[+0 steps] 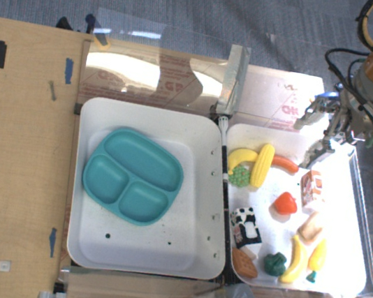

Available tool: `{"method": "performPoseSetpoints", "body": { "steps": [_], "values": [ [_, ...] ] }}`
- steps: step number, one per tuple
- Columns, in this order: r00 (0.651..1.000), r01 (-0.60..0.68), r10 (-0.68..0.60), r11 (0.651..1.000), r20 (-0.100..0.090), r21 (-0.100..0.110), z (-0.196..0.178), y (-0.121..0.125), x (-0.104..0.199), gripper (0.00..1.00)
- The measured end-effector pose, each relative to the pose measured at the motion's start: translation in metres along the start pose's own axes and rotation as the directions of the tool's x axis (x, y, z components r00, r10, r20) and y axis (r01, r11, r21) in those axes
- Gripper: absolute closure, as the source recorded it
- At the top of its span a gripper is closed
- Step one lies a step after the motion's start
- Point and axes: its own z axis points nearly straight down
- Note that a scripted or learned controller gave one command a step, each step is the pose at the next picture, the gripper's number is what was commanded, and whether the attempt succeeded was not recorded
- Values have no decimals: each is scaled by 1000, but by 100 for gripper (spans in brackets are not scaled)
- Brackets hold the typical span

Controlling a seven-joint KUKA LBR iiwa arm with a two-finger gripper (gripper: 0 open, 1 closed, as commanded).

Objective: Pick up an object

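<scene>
Bench: left bin (92, 164) contains a teal divided tray (132, 175). Right bin (353, 229) contains toy foods, including a corn cob (263, 165). Gripper (327, 136) hovers over its far edge, released, grasping nothing.

A divided plate (133, 176) lies in the left bin (100, 113); toy foods (262, 164) fill the right bin (352, 236).
</scene>
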Motion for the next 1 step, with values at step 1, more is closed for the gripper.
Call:
{"method": "performPoseSetpoints", "body": {
  "steps": [1],
  "values": [
    [995,100,-100,995,-16,-5,140,-31,9,0]
  ]
}}
